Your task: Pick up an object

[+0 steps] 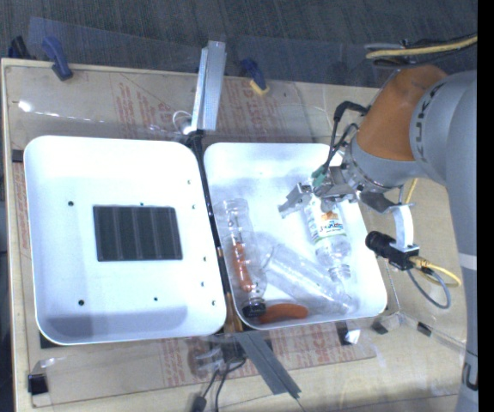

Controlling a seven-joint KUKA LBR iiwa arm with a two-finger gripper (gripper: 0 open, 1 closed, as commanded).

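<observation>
the gripper sits low in the right bin, right of centre, touching a labelled bottle; whether it grips anything, i cannot tell.

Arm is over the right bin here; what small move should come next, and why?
Probably a short descent onto the labelled clear bottle. The tool sits at that bottle's upper end in the right bin, and nothing is seen between its fingers. The other clear bottles and the orange object lie farther off.
</observation>
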